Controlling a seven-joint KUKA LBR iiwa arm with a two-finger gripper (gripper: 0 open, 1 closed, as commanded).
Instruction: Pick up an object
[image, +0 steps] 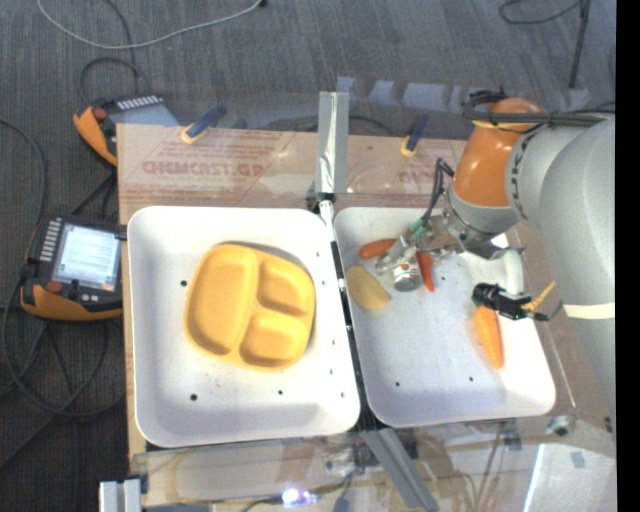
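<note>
Claw hung low over the right bin, among small carrots it was sent to pick; whether it was parted or closed could not be told.

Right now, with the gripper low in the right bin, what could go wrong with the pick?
1. The gripper sits among crowded things: two small carrots and a pale potato lie close together, so it may close on none or push them apart.
2. This cluster is near the bin wall, so a pushed item may get stuck against it.
3. The bigger carrot lies apart, an easier target left unused.
</note>
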